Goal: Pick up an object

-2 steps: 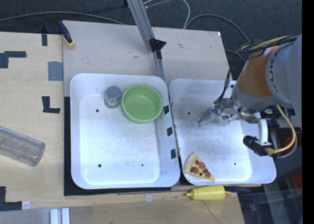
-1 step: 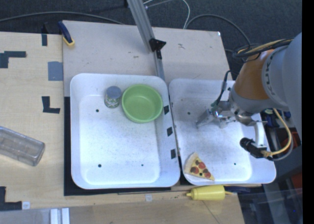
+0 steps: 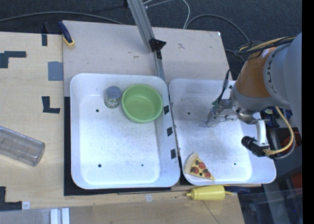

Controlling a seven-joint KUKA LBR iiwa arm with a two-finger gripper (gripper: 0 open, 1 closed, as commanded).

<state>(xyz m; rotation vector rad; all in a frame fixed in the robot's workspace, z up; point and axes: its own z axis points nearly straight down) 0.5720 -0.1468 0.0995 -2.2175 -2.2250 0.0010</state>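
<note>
My gripper hangs low over the right bin, near its middle right, below the orange band of the arm. Nothing shows between its fingers. A toy pizza slice lies at the front left of the right bin, well below the gripper. In the left bin a green bowl sits at the back right, with a small grey can just to its left.
A yellow mustard bottle lies on the bench in front of the right bin. A clear plastic container rests at the far left. A grey pole slants over the back of the bins.
</note>
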